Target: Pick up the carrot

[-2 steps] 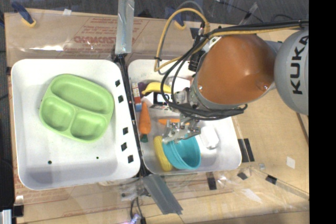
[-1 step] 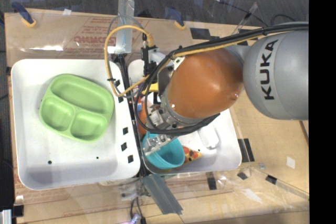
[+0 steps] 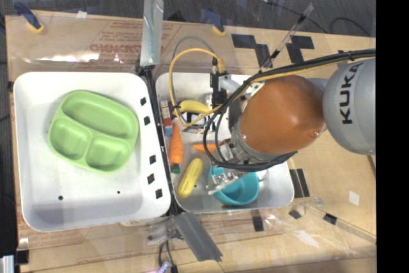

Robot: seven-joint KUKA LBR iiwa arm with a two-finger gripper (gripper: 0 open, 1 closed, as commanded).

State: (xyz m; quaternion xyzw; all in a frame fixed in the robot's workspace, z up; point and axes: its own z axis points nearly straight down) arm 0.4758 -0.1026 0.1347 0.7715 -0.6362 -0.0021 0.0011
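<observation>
The carrot (image 3: 176, 145) lies lengthwise along the left wall of the right bin (image 3: 281, 196), narrow end toward the back. My gripper (image 3: 219, 181) is low in that bin, right of the carrot and apart from it, just over the rim of a blue cup (image 3: 241, 190). The arm's orange band and wrist hide most of the gripper. A second small orange piece (image 3: 204, 148) pokes out from under the wrist; what it is cannot be made out.
A yellow corn cob (image 3: 190, 177) lies just in front of the carrot. A banana (image 3: 195, 107) rests at the back of the right bin under looping cables. The left bin (image 3: 32, 201) holds a green divided plate (image 3: 94, 130).
</observation>
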